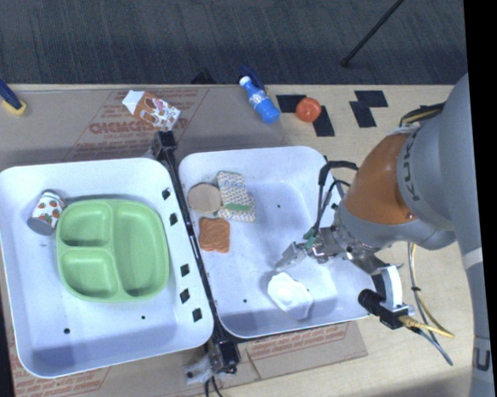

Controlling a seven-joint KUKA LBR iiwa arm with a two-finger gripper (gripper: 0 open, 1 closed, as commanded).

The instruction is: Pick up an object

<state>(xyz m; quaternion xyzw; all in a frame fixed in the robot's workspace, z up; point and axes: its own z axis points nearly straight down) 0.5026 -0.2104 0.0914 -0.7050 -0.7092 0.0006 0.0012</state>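
Brown cardboard covers the surface (269,354), printed with faded red lettering, and on it sit 2 shallow white plastic bins side by side, joined by a black clip strip. Left bin (28,339) holds 1 pale green moulded tray (113,248) with 3 compartments and rounded corners, plus 1 small patterned cup (46,212) lying on its side at the tray's 10 o'clock.

Right bin (254,163) holds 4 things. 1 crumpled white soft lump (288,293) lies near the bin's 6 o'clock edge, roughly round, no clear long axis. 1 rust-orange square sponge-like pad (214,234) lies flat at 9 o'clock, touching 1 tan disc (203,197) above it; beside the disc is 1 striped rectangular packet (235,196), long axis running 12 to 6 o'clock.

Grey arm with its orange band (385,193) reaches in from 3 o'clock. Its tool (292,253) hangs just above the white lump, at the lump's 12 o'clock, thin metal fingers slightly apart with nothing between them.

Beyond the bins at 12 o'clock lie 1 blue plastic bottle (260,100), 1 orange ball (308,109) and 1 printed wrapper (152,111).
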